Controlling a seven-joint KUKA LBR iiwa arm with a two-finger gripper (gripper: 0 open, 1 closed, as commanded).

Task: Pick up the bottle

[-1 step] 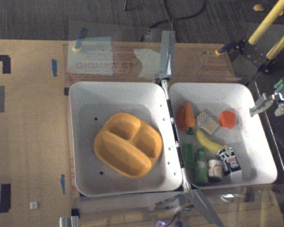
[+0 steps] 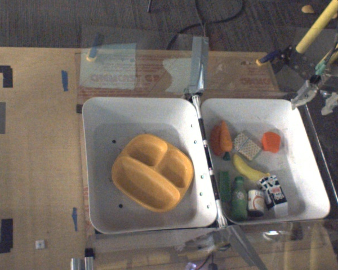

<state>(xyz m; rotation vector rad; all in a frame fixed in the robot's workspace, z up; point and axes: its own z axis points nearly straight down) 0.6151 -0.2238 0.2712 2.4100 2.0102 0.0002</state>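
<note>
On your left sits the left bin [image 2: 101,207]; in it lies an orange tray [image 2: 152,172] with three hollows, set at a slant near the bin's middle. Across the divider is the right bin [image 2: 304,179], and it is crowded: a carrot [image 2: 221,138] near its upper left; beside that a small checkered block [image 2: 248,146]; then an orange piece [image 2: 271,142] further right. Below them lies a banana [image 2: 248,169]. Along the bin's near left side you find the bottle [image 2: 239,197], green, just right of a green stick [image 2: 224,185]; next to it a small can [image 2: 255,202], then a black-and-white carton [image 2: 273,191]. The gripper [image 2: 304,94] hangs over the bin's upper right corner, well apart from the bottle; you cannot tell how its claw stands.
</note>
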